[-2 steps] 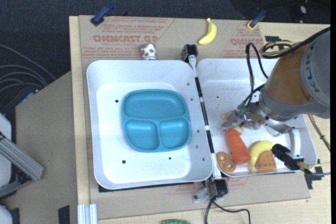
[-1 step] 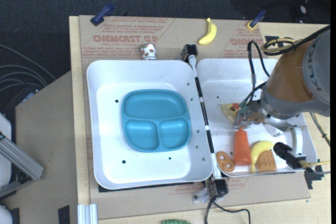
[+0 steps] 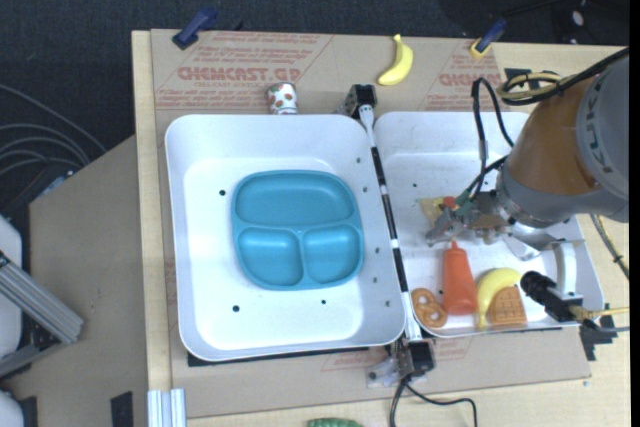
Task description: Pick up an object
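The jaws (image 3: 452,220) are hovering low in the right bin (image 3: 410,140); how wide they stand, I cannot tell. An orange bottle (image 3: 458,281) is lying just at their six o'clock. Descending squarely over its body should be giving the surest grip.

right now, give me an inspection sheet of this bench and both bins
surface: bench bears two white bins; left bin holds a blue divided plate
job's things: right bin holds an orange bottle, pretzel, yellow fruit toy, waffle-like piece
clutter: toy banana and small cup on the bench
grippers: gripper low in the right bin, nothing seen held
cables: black cable along the arm
surroundings: dark floor
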Controlling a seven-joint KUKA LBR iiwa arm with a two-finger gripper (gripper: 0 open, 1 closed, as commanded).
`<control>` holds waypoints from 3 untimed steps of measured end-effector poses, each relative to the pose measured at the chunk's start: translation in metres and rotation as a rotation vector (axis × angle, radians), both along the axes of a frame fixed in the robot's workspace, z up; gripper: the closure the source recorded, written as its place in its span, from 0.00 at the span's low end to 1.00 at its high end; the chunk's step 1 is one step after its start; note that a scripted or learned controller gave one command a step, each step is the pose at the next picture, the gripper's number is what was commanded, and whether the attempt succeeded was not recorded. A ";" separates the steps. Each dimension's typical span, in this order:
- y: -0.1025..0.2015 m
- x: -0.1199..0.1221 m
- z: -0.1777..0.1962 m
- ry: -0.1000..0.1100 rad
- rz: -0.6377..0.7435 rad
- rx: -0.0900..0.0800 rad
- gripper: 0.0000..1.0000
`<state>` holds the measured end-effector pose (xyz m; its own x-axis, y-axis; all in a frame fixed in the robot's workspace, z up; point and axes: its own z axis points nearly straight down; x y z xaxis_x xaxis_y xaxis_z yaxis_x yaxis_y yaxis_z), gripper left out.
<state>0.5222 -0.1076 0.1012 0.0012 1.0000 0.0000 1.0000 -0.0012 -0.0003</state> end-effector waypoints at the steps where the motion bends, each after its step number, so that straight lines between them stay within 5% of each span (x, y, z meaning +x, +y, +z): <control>1: 0.002 0.054 -0.017 0.000 0.003 0.000 0.00; 2: 0.002 0.054 -0.007 -0.001 0.003 -0.001 1.00; 3: 0.078 -0.004 0.083 0.001 0.002 0.001 1.00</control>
